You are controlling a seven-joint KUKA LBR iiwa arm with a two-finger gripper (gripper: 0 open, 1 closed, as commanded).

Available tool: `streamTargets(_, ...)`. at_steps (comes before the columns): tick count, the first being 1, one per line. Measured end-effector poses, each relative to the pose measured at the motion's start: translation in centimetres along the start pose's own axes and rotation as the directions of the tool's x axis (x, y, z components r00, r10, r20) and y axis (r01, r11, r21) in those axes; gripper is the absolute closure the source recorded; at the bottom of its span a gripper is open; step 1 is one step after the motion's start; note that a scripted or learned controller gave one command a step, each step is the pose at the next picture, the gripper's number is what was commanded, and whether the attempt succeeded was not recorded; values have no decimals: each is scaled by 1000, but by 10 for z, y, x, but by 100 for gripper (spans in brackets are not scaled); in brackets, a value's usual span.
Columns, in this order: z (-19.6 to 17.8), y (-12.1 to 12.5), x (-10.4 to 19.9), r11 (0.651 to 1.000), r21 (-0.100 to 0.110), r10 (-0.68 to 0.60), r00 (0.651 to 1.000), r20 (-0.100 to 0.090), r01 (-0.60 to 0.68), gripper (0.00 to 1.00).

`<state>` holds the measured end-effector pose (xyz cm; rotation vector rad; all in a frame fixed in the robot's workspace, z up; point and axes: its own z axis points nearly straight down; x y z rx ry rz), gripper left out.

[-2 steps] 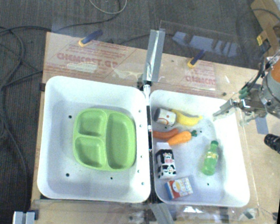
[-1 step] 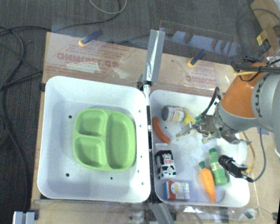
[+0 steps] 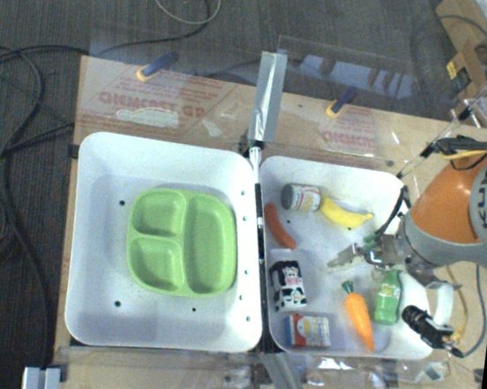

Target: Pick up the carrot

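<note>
The carrot [image 3: 358, 314], orange with a green top, lies in the right bin [image 3: 335, 176] near its front right, pointing toward the front edge. A green bottle [image 3: 387, 303] lies right beside it, on its right. My gripper [image 3: 366, 253] hangs a little behind the carrot's green top, over the bin floor, at the end of the grey wrist under the orange band [image 3: 448, 205]. Nothing shows in the gripper, and the carrot rests untouched on the bin floor.
The right bin also holds a banana [image 3: 347, 214], a small can [image 3: 302, 197], a red sausage [image 3: 279, 226], a black-and-white carton [image 3: 287, 284] and a small box [image 3: 308, 330]. A green divided plate [image 3: 184, 242] sits in the left bin [image 3: 105, 162].
</note>
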<state>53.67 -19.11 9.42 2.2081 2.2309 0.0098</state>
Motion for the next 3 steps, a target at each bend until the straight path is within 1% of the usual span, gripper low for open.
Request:
streamTargets(1,1,-45,13,989,-17,-146,989,15,146,0)
streamTargets(2,-8,-43,14,989,-16,-148,989,10,148,100)
streamTargets(3,-118,18,50,992,8,-128,992,3,128,100)
